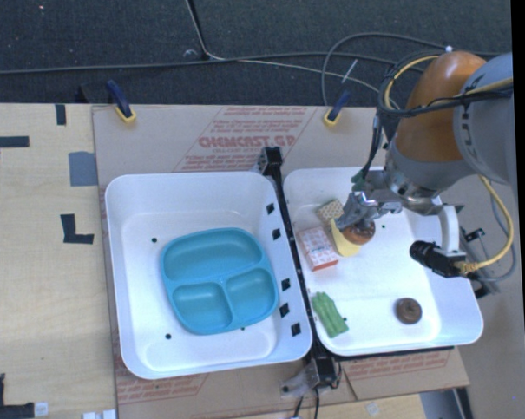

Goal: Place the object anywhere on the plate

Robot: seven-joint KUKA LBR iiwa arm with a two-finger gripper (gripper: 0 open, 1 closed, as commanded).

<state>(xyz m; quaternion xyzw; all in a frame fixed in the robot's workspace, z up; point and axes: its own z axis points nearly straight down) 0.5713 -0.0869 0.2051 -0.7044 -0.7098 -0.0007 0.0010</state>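
I'm seeing a light wood bench (40, 283) with black tape marks (72, 228), a printed cardboard sheet (233, 140) clamped flat by two yellow-blue clamps (119, 102). Dark carpet floor (150, 27) behind, black cables (198, 33) trailing across it

You see the arm (493, 107) as a bulky grey body with smooth, rounded casings. At its twelve o'clock end sits a glossy orange band (440, 88), dome-like under the light. Thin black and yellow cables loop around that orange part and trail down the grey shell toward five o'clock. A black fitting (434, 258) juts out near the lower cable run. The gripper (360, 210) is dark metal, compact and angular.
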